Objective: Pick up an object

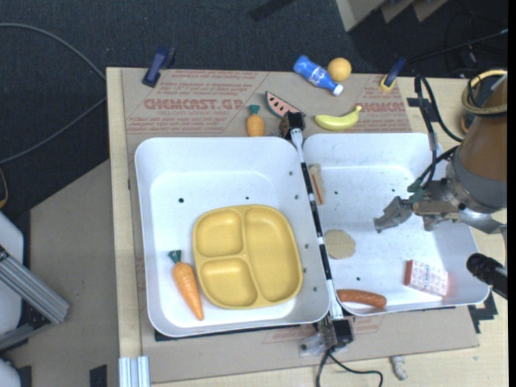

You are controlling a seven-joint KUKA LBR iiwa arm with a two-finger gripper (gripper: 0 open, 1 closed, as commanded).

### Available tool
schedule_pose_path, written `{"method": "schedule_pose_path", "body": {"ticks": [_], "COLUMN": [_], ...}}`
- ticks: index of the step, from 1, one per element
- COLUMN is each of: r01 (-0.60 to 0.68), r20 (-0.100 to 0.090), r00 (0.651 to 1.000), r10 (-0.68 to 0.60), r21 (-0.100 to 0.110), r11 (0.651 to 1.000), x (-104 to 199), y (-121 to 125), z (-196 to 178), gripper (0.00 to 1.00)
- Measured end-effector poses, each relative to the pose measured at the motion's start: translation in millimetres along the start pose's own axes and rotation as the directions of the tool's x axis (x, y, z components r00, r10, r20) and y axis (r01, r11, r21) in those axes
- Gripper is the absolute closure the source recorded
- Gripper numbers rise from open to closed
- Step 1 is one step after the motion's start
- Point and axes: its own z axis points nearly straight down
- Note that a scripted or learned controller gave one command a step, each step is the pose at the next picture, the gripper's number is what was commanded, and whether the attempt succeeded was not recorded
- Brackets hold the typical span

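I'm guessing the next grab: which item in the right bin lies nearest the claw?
The tan round cookie, just below-left of the claw. The red-and-white packet and the sausage lie farther toward the bin's near edge.

Place: I read this as a robotics lab.
Bench: a cardboard-topped bench [201,95] on dark carpet [64,22].
Props: two white bins [161,176] and toy food, with the plastic banana [337,119] at 1 o'clock.
Cabling: loose cable [48,47] at 10 o'clock.
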Motion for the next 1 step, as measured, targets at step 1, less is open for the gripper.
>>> {"method": "schedule_pose_path", "body": {"ticks": [1], "r01": [-0.003], "r20": [0.001], "r00": [1.000], "r10": [0.003], "r21": [0.003], "r11": [1.000], "x": [-97.7], "y": [-7.2], "z": [81.7], "gripper": [0.00]}}
